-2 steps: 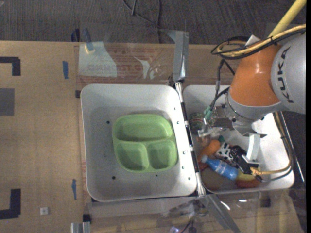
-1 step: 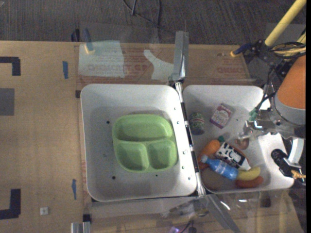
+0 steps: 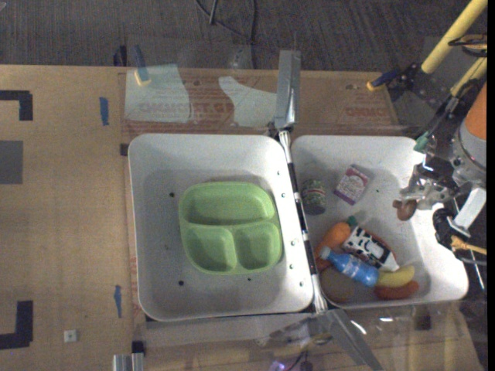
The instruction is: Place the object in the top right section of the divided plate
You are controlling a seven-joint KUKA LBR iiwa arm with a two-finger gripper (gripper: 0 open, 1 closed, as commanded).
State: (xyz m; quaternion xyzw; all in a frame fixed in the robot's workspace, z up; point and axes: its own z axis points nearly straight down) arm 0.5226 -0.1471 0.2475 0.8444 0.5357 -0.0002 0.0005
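Observation:
A light green divided plate lies in the left bin, with one long section on its far side and two smaller sections on its near side, all bare. My gripper hangs over the right edge of the right bin, far to the right of the plate. A small brown object sits right at the gripper's tip; I cannot make out whether it is gripped or lying on the bin floor.
The right bin holds a pink box, a striped can, a carrot, a black-and-white carton, a blue bottle, a banana and a red sausage. A metal divider separates the bins.

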